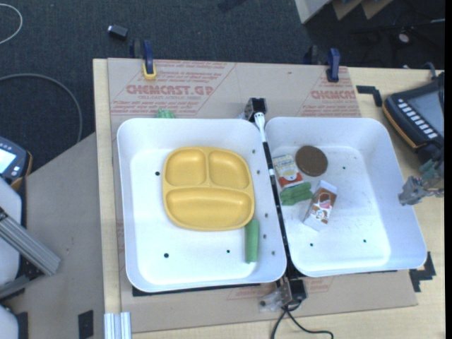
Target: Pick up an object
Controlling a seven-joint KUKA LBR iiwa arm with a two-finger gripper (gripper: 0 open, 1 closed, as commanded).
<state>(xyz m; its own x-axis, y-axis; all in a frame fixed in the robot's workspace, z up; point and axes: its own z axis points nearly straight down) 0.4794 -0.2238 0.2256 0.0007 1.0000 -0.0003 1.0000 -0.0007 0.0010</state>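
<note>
The right bin (367, 249) holds a brown round disc (311, 160), a small white and red packet (284, 170), a green block (294, 193) and a small carton with a red picture (320, 207), all clustered in its left half. In the left bin (138, 210) sits a yellow divided plate (208, 188), with a green stick (251, 241) lying by the plate's lower right corner. My gripper (414, 190) shows as a small grey shape over the right bin's right rim, well to the right of the carton and touching none of the objects.
A black divider strip (267, 162) runs between the two bins. Blue clamps (147, 56) (332, 63) hold the cardboard sheet at the back. A black and yellow pendant (417, 115) lies at the far right. The right half of the right bin floor is bare white.
</note>
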